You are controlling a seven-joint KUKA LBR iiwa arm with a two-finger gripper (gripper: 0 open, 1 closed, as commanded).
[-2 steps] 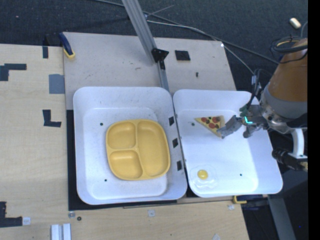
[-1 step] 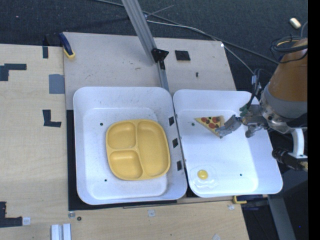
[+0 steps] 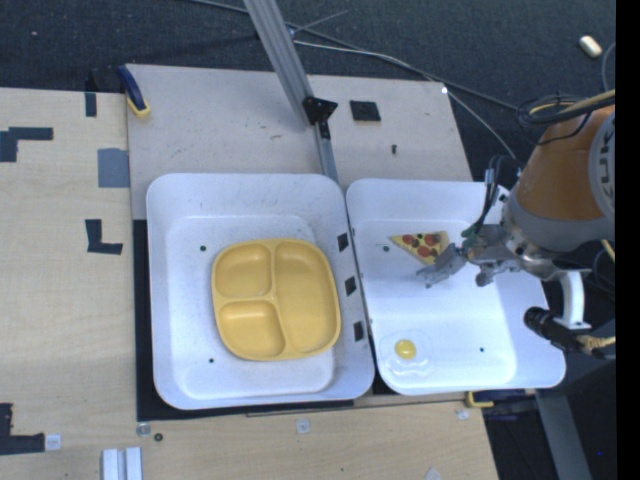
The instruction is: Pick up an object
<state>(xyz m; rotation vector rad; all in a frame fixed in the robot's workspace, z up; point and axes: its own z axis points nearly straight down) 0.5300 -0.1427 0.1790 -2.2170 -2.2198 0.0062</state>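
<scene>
Nearest the lens, at the front of the right bin (image 3: 500, 368), lies a toy fried egg (image 3: 405, 351). Going left to right: the left bin (image 3: 180, 268) bears a yellow divided plate (image 3: 275, 298) at its middle. The right bin has a toy pizza slice (image 3: 421, 244) near its back — the gripper (image 3: 462, 266) hangs just beside it, toward the arm's side, its two fingers spread apart with nothing between them. One fingertip (image 3: 437, 271) sits just below the slice — whether it touches is unclear.
</scene>
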